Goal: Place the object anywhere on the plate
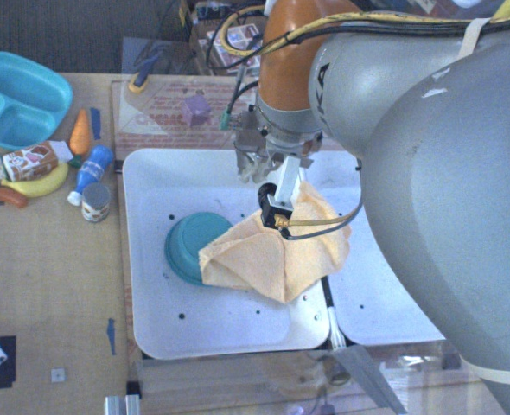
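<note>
Grey arm: takes up the right half of the frame. Its orange band sits at upper centre, and the wrist points down towards the upper edge of the left bin.

Desk: bare wood-coloured surface along the left side of the frame, carrying both bins.

Left bin: white and shallow, at centre frame. It contains the cloth and the plate.

Right bin: white, at lower right, largely hidden beneath the arm. It sits next to the left bin.

Cloth: yellow-orange and crumpled, in the right part of the left bin. Its left fold lies over the right side of the plate. The rest rests on the bin floor, and its right edge reaches towards the rim shared with the right bin. Its upper peak rises just below the hand.

Plate: teal and round, left of centre in the left bin. The left portion is exposed and the right portion is covered by the cloth.

Blue divided tray: on the desk at upper left, well apart from the bins.

Small items at the left, between the tray and the left bin:
- banana
- carrot
- blue bottle
- can, just outside the bin's left rim

Hand: over the upper middle of the left bin, directly above the peak of the cloth. Contact with the cloth cannot be confirmed. It cannot be told whether the hand is open or closed, or whether it has hold of anything.
</note>
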`<state>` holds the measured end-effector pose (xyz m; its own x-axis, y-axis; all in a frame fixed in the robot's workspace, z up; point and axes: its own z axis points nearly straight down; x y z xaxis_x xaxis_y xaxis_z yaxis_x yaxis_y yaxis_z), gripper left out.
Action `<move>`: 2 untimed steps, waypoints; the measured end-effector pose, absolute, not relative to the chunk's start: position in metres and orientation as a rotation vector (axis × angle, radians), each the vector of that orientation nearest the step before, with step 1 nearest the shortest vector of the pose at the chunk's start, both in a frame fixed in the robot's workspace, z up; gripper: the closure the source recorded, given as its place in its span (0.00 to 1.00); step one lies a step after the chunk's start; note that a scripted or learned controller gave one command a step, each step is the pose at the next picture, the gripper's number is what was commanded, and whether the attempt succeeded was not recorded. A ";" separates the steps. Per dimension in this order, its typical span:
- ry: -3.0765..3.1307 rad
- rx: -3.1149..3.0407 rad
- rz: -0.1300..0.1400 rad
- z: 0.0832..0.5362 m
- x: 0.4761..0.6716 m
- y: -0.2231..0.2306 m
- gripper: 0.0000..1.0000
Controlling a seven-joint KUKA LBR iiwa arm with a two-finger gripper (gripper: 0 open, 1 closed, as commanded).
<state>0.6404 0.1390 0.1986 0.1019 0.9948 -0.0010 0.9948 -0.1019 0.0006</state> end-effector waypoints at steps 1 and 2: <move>1.918 2.487 0.001 0.209 0.666 0.168 1.00; 1.420 2.801 0.000 0.233 0.666 0.102 1.00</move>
<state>0.6665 0.1022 0.2333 0.5911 0.8066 -0.0007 0.8066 -0.5911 0.0009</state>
